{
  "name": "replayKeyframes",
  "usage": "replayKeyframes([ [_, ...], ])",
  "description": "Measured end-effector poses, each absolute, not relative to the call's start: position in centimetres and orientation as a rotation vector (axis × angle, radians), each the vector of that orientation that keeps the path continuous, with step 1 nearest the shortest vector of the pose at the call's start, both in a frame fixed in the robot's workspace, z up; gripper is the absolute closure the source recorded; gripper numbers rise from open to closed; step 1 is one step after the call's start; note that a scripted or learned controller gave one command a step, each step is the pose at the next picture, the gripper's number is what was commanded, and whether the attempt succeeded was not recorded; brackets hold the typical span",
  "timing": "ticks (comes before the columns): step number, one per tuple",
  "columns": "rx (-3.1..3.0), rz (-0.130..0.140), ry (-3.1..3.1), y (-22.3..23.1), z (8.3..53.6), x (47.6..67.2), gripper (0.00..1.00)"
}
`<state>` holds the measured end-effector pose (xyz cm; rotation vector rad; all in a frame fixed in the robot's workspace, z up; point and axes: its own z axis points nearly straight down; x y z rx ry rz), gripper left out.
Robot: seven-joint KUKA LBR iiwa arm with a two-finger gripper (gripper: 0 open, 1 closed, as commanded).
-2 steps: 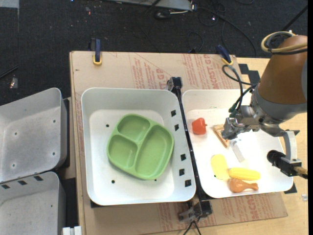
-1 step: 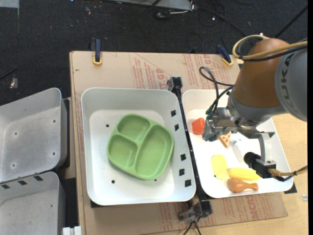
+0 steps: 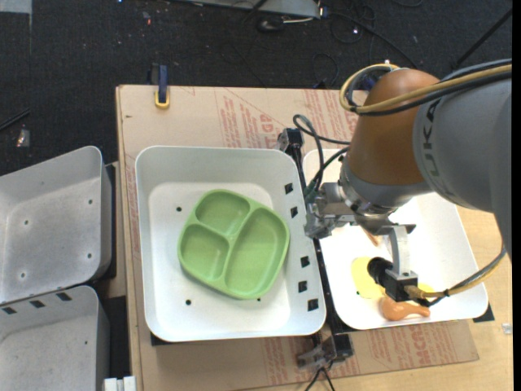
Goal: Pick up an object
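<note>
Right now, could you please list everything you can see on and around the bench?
Bins: two, white, left bin and right bin side by side on the bench.
Divided plate: one, green, middle of the left bin.
Flat thing: one, yellow, front of the right bin.
Small thing: one, orange, right bin's front edge.
Clamp: one, yellow and blue, bench's back left edge.
Trays: two, white, left of the bench.
Arm: one, grey with orange band, over the right bin.

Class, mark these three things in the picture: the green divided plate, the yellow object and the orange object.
green divided plate [image 3: 233,235]: camera view, the middle, where its dividers meet.
yellow object [image 3: 360,278]: camera view, its left part.
orange object [image 3: 397,309]: camera view, its rounded body.
</note>
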<state>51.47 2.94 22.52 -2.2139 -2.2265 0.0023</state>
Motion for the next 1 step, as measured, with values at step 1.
replayKeyframes([
  [1, -2.211, -0.003, -2.231, 8.8, 23.83, 52.09, 1.0],
])
